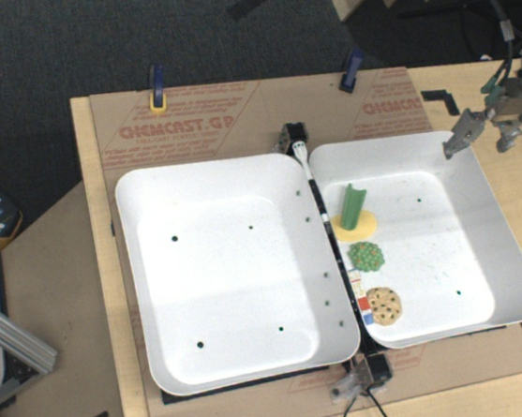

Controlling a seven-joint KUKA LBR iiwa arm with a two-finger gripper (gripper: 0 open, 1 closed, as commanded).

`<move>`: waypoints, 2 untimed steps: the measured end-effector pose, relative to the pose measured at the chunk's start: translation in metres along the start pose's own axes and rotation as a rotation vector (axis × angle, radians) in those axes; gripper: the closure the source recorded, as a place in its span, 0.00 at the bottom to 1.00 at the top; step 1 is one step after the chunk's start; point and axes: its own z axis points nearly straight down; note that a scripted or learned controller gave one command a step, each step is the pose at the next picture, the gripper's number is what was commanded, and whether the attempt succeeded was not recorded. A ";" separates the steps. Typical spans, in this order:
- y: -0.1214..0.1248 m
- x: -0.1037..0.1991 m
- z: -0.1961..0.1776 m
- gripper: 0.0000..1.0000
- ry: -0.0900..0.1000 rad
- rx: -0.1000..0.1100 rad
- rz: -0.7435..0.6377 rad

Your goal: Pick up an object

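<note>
Several small objects lie along the left side of the right bin. A green block leans on a yellow piece. Below them sit a round green bumpy item and a chocolate-chip cookie, with a small red and blue piece beside the cookie. My gripper hangs over the far right corner of the right bin, well away from the objects. Its fingers stand apart, open, with nothing between them.
The left bin sits next to the right one, a black divider strip between them. Both rest on a brown cardboard sheet held by two clamps at the far edge. Cables run off the front edge.
</note>
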 end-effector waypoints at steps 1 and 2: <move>-0.038 -0.022 -0.162 0.00 -0.008 -0.018 0.003; -0.036 -0.020 -0.162 1.00 -0.004 -0.005 -0.001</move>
